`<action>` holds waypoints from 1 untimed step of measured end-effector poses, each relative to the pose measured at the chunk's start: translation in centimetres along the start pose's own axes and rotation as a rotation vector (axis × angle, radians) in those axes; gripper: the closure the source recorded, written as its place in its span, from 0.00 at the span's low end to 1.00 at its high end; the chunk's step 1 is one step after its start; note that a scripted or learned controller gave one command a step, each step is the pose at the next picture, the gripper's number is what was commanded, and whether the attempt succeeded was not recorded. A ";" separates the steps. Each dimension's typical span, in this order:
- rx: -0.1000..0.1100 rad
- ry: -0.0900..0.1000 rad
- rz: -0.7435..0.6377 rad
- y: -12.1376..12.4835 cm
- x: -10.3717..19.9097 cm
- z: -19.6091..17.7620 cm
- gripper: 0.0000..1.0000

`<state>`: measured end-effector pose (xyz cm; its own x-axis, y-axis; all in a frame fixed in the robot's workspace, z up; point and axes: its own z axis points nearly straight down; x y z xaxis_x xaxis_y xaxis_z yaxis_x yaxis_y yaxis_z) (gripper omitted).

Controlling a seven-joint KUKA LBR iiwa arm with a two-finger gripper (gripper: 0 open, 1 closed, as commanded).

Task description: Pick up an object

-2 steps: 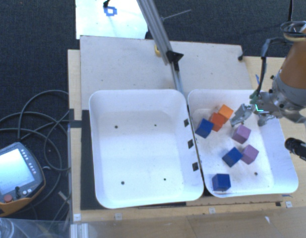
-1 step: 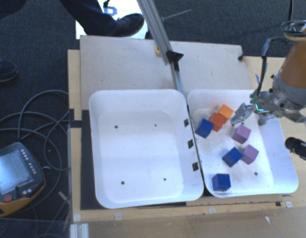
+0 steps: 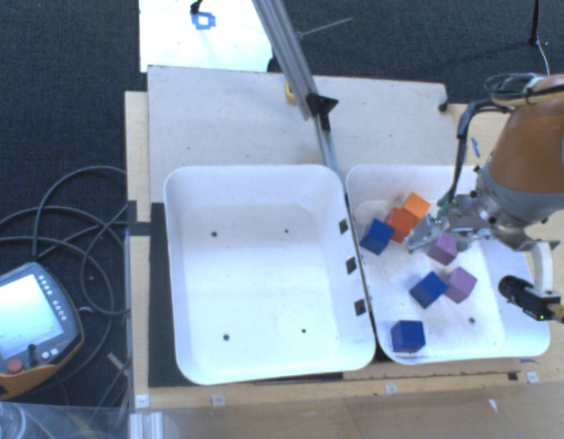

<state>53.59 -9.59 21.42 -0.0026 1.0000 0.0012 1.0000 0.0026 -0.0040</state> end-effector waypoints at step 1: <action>0.000 0.000 0.001 0.4 -0.8 4.7 0.00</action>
<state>53.94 -10.38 16.76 -0.0014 1.0000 0.0007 1.0000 0.0014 -0.0035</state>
